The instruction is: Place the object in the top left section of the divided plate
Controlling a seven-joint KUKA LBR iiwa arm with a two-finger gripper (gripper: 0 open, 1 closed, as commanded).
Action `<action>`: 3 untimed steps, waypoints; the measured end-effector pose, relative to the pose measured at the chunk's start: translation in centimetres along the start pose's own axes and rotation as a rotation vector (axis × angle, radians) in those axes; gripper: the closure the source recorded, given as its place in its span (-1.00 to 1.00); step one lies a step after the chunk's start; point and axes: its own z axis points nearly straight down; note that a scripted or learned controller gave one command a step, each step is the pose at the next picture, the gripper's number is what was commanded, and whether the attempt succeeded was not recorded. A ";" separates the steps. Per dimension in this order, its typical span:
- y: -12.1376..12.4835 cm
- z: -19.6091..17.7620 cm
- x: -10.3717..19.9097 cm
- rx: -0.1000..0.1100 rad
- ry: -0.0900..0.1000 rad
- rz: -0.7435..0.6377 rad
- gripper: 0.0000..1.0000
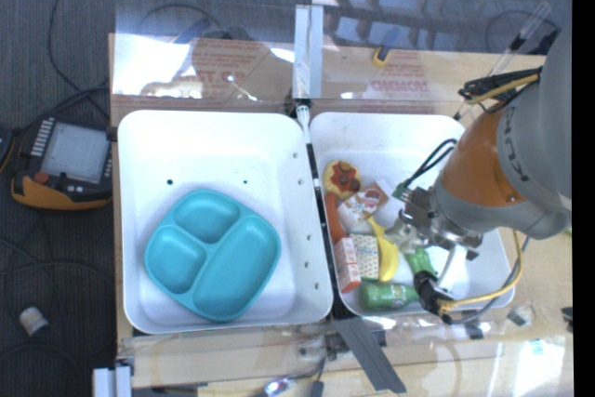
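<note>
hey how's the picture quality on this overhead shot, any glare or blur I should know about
Camera view: strong glare washes out the clear panels behind the bins, with reflected lettering; the left bin is bright, nearly overexposed, though the teal divided plate reads clearly; the arm at right looks soft and close to the lens, and the small items under the gripper are hard to resolve.

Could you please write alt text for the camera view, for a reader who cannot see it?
The grey and orange arm reaches from the right into the right bin, its gripper low over a clutter of items including a yellow banana and a green bottle. A blue divided plate sits in the left bin.
</note>
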 end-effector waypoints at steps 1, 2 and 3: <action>-4.3 -7.5 5.8 0.030 -0.006 -0.098 1.00; -9.5 -7.6 14.9 0.031 -0.006 -0.154 1.00; -13.8 1.4 23.2 0.015 0.003 -0.170 1.00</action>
